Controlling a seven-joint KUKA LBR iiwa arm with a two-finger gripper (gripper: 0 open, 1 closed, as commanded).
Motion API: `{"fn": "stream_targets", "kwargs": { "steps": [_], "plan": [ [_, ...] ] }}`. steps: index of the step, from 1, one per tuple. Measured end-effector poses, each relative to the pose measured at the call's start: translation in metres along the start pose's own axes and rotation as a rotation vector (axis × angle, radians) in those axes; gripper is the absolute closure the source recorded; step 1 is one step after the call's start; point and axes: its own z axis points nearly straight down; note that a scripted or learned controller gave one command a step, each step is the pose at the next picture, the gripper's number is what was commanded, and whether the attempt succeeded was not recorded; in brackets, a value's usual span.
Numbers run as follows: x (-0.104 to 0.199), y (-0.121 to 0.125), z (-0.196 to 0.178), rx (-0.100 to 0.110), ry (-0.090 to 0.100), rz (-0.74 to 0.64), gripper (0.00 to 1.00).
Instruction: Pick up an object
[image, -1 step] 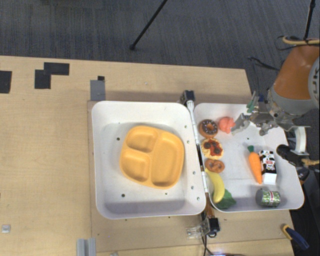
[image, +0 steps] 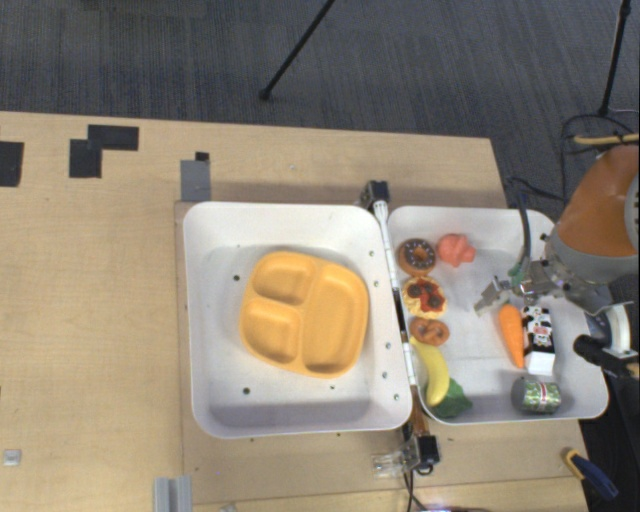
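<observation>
Carrot (image: 511, 335) lies in the right bin (image: 480, 222), orange, tapered, its length running 12 to 6, with bare floor at its 9 and a carton (image: 540, 333) touching at 3. Gripper (image: 505, 293) hangs just at its 12 o'clock end, jaws spread, gripping nothing. Arm (image: 598, 225) is cut off at the frame's right edge.

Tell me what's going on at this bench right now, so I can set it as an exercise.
A KUKA arm reaches in from the right, its gripper low in the right bin just above the toy carrot. Nothing is visibly held. That bin also holds a doughnut, a banana and a small can. The left bin holds a yellow divided plate.
</observation>
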Motion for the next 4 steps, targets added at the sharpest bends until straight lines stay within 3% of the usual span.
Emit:
{"fn": "stream_targets", "kwargs": {
  "steps": [1, 2, 3, 4],
  "plan": [
    [0.020, -0.027, 0.018, -0.014, -0.009, -0.392, 0.00],
    [0.022, -0.026, 0.007, -0.014, -0.005, -0.394, 1.00],
    [0.081, 0.005, 0.017, -0.009, -0.009, -0.776, 1.00],
    [0.087, 0.043, 0.018, -0.007, -0.009, -1.174, 1.00]
  ]
}}
